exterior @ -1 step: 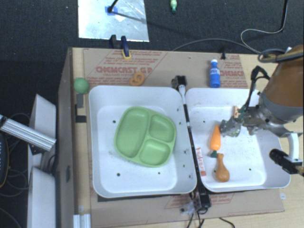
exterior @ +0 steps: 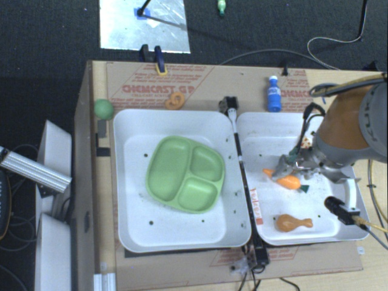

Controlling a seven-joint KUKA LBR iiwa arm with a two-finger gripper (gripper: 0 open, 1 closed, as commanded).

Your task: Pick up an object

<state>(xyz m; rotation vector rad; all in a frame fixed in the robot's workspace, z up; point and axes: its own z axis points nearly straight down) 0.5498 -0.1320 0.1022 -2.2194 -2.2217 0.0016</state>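
On the bench point(exterior: 200, 77) I see two white bins next to each other. The left bin point(exterior: 136, 217) holds a green plate point(exterior: 176, 162) with three compartments. It lies a little turned, near the middle of the bin, and there is nothing on it. The arm point(exterior: 348, 123) comes in from the right and bends down over the right bin point(exterior: 260, 132). Its gripper point(exterior: 290, 170) is low over the middle of this bin. An orange carrot point(exterior: 287, 181) lies on the bin floor right at the gripper, just on its near side, with the thin end pointing to the left. The two look very close or touching, but I cannot tell if the gripper is open or closed, and I cannot tell if it has the carrot. A tan drumstick point(exterior: 293, 224) lies alone in the same bin, close to the near wall and well apart from the gripper. Outside the bins, on the far part of the bench, a blue bottle point(exterior: 274, 94) stands upright behind the right bin. An orange ring point(exterior: 175, 100) lies behind the left bin, and a green ball point(exterior: 103, 108) sits at the far left corner of the left bin.
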